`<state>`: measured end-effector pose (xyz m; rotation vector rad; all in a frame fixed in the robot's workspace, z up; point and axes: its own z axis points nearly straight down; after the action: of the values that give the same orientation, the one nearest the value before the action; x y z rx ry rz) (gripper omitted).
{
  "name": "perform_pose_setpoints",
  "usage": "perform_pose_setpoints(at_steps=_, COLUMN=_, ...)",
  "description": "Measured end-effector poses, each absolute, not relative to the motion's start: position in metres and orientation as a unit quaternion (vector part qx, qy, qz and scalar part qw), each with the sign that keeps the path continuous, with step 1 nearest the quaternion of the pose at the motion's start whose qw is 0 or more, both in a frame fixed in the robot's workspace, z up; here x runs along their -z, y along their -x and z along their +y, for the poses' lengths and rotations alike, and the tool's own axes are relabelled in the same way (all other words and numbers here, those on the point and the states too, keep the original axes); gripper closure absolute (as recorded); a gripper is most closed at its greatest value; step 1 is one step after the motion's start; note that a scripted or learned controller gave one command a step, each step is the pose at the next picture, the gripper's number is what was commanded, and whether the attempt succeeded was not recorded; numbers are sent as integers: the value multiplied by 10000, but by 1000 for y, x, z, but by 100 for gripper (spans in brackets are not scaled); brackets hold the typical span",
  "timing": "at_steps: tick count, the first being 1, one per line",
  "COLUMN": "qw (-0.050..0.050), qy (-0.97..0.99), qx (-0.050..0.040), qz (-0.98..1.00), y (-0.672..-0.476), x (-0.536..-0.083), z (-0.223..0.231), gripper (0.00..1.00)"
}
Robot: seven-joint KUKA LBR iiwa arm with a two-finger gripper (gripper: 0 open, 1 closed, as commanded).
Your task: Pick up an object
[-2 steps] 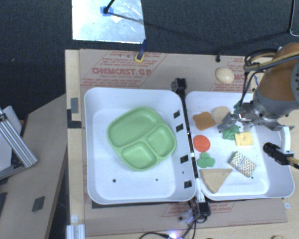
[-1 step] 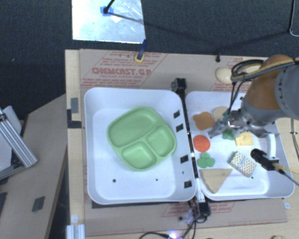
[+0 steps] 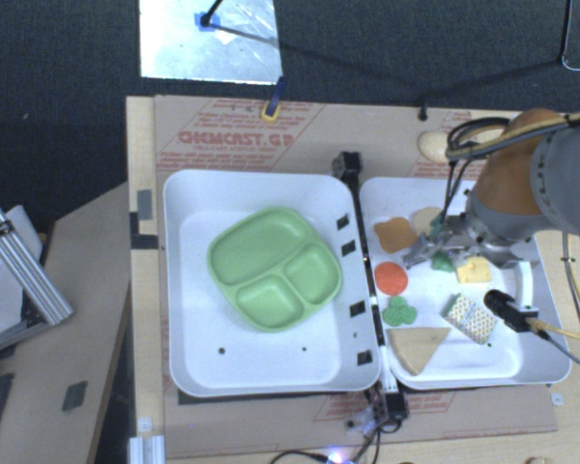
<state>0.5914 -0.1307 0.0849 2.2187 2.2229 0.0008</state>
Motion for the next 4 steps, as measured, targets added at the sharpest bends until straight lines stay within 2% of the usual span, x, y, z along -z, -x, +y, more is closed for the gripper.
perform_pose_setpoints(at_steps=1, qw=24, qy=-7064, qx=-14, qz=7078, y=-593, x=-97, z=-131, gripper=100)
perform_pose_setpoints(at_steps=3, qw=28, qy=-7053, qx=-21, qz=7089, y=-585, x=-200, z=-128, gripper=100)
perform_pose_setpoints(at_steps=4, qw=19, qy=-7050, qx=-14, qz=7092, y=-586, x=-226, z=-128, gripper=100)
